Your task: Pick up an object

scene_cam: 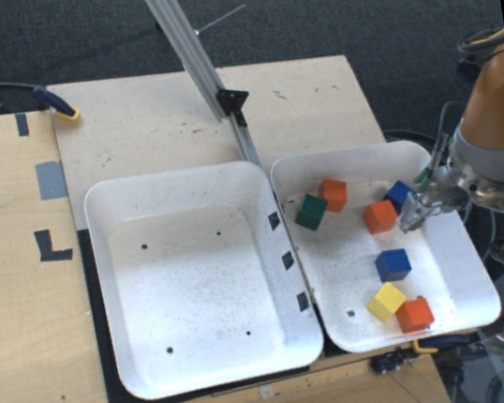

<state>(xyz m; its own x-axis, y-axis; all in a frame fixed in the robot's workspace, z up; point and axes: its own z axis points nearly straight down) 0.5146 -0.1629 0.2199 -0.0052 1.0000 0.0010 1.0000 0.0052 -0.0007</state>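
The right bin holds several small cubes. A green cube and an orange cube sit near its back left. Another orange cube lies mid-bin, with a blue cube just behind it. Toward the front lie a blue cube, a yellow cube and an orange-red cube. My gripper hangs over the bin's right side, close beside the mid-bin orange cube and the blue cube behind it. Nothing shows between its tips.
The left bin stands next to the right one. A slanted metal bar runs down from the top to the gap between the bins. Cables lie off the bench's right side.
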